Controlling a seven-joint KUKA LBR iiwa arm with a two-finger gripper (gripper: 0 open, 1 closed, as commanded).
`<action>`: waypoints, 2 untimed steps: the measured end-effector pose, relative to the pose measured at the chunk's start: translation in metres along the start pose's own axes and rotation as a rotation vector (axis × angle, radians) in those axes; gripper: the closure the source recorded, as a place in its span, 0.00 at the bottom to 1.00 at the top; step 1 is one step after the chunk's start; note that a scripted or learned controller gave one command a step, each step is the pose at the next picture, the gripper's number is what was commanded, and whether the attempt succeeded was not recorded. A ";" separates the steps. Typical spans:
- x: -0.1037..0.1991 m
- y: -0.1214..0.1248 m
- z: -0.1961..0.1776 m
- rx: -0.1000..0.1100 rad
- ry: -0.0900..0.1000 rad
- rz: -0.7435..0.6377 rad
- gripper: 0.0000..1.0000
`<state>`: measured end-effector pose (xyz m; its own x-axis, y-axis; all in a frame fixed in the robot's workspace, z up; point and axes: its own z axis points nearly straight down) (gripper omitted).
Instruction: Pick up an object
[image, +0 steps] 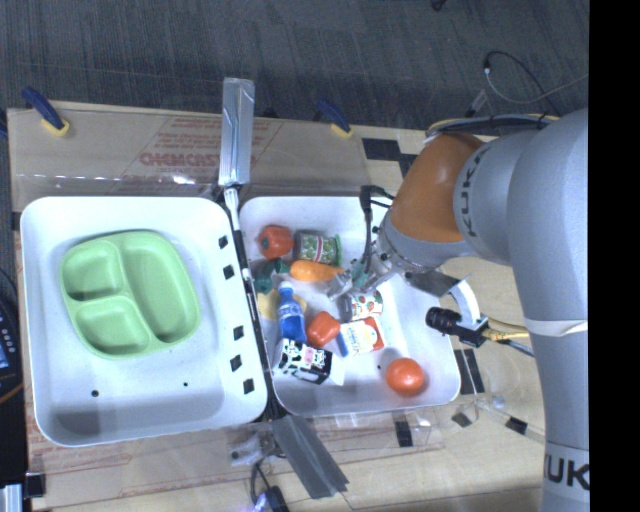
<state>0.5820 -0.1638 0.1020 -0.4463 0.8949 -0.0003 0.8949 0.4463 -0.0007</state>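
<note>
My fingers (358, 278) are down in the right bin (440, 385), low over the clutter near its middle. From this slanted view I cannot tell whether they are open or closed, and I see nothing clearly caught between them, so I would not claim a hold on anything. The nearest things are packed tight: the orange carrot (315, 270) is just to one side, a white carton with a strawberry print (363, 336) is just below, and a red pepper-like piece (323, 328) lies touching that carton. Slightly further out are the blue bottle (291, 313), the green packet (317, 246), the red tomato (275, 240), a cow-print carton (303, 362) and an orange-red ball (405, 376) that sits apart near the bin's near wall. The crowding is the main risk, I think. Closing here could pinch a carton's corner or the carrot's rounded side, so the piece squirts out, or two things could be nipped together and both drop on the lift. A glancing touch could also just shove the pile aside. The left bin (40, 330), holding only the green divided plate (127, 293), plays no part in this.
</note>
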 end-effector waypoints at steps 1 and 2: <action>0.073 0.046 -0.164 -0.004 -0.002 -0.148 1.00; 0.073 0.045 -0.162 -0.001 0.000 -0.148 0.00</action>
<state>0.5895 -0.0786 0.2640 -0.5730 0.8196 -0.0006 0.8196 0.5730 -0.0002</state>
